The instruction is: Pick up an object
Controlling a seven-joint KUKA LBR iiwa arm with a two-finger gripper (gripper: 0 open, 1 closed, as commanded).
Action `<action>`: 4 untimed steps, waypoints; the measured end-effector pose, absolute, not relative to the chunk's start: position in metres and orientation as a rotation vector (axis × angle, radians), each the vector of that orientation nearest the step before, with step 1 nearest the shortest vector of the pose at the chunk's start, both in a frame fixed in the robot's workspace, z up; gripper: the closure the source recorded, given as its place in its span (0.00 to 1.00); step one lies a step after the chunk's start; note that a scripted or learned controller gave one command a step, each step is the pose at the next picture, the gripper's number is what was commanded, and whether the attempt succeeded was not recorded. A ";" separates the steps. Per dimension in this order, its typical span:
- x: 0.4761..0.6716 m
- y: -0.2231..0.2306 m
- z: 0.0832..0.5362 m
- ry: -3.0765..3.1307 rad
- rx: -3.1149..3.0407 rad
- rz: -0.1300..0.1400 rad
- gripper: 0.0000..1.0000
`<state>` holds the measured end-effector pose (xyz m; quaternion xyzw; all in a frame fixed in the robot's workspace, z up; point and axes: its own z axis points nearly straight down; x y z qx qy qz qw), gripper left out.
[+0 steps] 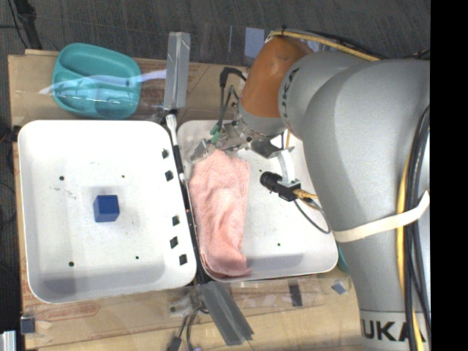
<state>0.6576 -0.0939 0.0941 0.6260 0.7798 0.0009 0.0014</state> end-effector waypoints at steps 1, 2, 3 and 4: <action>0.603 -0.145 0.093 2.461 1.954 -0.002 0.00; 0.604 -0.144 0.102 2.467 1.946 -0.003 1.00; 0.604 -0.144 0.102 2.467 1.945 -0.004 0.00; 0.639 -0.163 0.092 2.420 2.002 -0.002 0.00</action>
